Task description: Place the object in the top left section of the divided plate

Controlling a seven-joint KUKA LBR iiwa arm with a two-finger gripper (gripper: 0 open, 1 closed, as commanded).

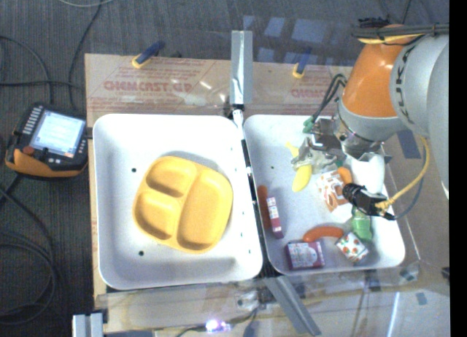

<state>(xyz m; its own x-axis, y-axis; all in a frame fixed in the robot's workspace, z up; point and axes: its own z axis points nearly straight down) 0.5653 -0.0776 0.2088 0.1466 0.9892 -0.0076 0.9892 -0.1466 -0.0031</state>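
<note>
object-wise, my best guess for the target is the yellow banana-shaped toy (301, 177) lying in the right bin (273, 255), since the gripper (312, 149) hangs right over its upper end. can't be sure though, that bin is a jumble. as for the jaws, i honestly can't tell how wide they sit or whether anything is between them, the metal bits blur into the clutter from this angle. so i wouldn't call it a grasp.

other stuff in that bin: a red-and-white carton (332, 191) just beside the banana toy, a green bottle (362, 225) near the right wall, an orange carrot-looking piece (322, 233), a purple box (305, 254) at the bottom, a small red pack (351, 248) next to it, and a dark red bar (273, 215) by the left wall.

the divided plate (184, 203) is yellow, sitting in the left bin (117, 138), well apart from the arm. it's rotated a bit, and the top left section (169, 175) looks like the compartment toward the upper left of the plate.

to do this step well imo: come straight down on the banana toy's middle, across its narrow width, keeping clear of the carton so it doesn't get pinched too. lift high enough to clear the wall between the bins before crossing, then go low over that section before releasing so it doesn't bounce into a neighbour.
</note>
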